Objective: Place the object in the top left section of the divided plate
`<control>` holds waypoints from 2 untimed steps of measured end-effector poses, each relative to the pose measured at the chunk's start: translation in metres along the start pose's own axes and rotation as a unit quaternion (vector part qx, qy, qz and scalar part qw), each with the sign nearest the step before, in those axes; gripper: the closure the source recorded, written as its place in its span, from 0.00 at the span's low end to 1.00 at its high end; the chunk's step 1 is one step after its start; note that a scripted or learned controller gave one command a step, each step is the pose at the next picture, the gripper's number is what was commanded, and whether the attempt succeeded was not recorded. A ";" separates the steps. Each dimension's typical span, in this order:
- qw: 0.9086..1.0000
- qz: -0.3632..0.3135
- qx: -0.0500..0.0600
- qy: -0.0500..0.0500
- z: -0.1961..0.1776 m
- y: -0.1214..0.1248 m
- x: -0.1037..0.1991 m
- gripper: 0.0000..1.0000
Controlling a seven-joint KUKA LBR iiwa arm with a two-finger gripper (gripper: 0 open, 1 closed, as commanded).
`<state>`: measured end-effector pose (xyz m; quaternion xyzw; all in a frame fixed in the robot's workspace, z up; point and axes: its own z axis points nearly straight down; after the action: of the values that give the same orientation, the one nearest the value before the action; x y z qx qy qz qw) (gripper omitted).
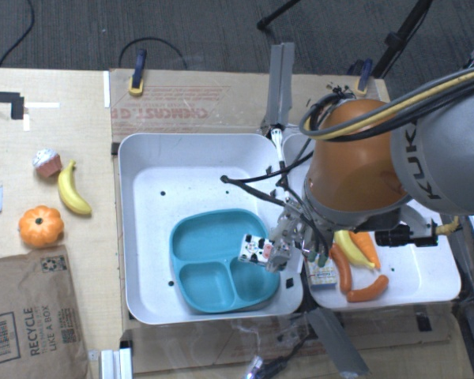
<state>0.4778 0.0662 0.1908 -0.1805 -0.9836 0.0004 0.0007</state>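
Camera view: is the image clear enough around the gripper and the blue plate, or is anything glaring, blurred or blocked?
Camera view: even, soft light, no harsh shadows. The white bin is bright but not blown out. The divided plate is sharp. The gripper is slightly soft amid cables, with a small patterned object at it. The orange wrist band blocks part of the right bin.

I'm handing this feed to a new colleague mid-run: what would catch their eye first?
The big grey and orange arm dominates the right, bending over the seam between the two white bins. Its gripper hangs at the right edge of the blue divided plate in the left bin, beside a small white patterned object. On the bench at left lie a banana and a small pumpkin.
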 end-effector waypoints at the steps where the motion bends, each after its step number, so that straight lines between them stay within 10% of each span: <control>1: 0.999 0.052 -0.001 -0.001 -0.015 -0.023 -0.009 1.00; 2: 0.999 0.052 -0.001 -0.001 -0.015 -0.023 -0.009 0.00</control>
<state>0.4786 0.0415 0.2054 -0.2317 -0.9728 0.0000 -0.0007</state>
